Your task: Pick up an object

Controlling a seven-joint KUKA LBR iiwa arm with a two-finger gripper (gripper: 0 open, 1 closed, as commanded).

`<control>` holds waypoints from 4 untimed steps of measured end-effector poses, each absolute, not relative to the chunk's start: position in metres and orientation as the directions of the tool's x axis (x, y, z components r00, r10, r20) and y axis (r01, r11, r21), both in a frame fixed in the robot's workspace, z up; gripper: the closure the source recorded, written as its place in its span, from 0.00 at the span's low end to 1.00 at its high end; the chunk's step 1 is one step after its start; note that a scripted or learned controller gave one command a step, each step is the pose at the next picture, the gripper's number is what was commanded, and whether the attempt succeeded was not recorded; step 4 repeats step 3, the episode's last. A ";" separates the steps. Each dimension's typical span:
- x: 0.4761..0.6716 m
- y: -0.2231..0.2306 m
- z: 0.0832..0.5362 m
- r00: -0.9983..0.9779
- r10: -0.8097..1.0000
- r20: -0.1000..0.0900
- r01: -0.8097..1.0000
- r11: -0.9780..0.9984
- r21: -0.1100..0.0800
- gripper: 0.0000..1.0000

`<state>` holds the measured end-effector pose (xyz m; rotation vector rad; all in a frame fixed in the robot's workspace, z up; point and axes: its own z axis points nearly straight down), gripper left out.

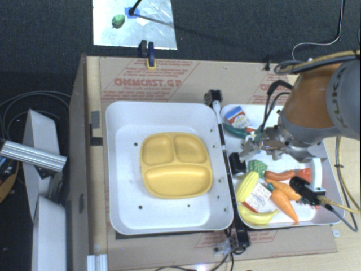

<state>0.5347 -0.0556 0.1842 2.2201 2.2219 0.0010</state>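
Orange and yellow toy food crowds the right bin point(330, 216), and my hand point(256, 145) hangs low over the upper middle of it, reaching in from the right. I cannot tell from this angle how my hand is set, and nothing shows gripped in it. Just below my hand lies a small green patterned piece point(258, 166). Below that are a yellow corn cob point(246, 186), a white card with red print point(260, 196), a banana point(256, 217) along the bin's lower edge and a carrot point(285, 203) slanting down to the right. A second orange piece point(285, 175) lies beside a red one point(303, 174). Near the bin's top left corner, up and left of my hand, sits a blue-and-white bowl point(234, 116) with a teal tool point(237, 131) beneath it. The left bin point(124, 208) holds a yellow divided plate point(176, 165), lying flat in the middle. Both bins rest on a counter covered with brown printed cardboard point(186, 81).
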 end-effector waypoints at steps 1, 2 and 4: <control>0.507 -0.091 0.084 -0.001 1.000 0.000 1.000 0.001 0.001 0.00; 0.508 -0.090 0.094 -0.001 1.000 0.001 1.000 0.001 0.003 1.00; 0.540 -0.024 0.202 -0.004 1.000 0.001 1.000 0.004 0.004 1.00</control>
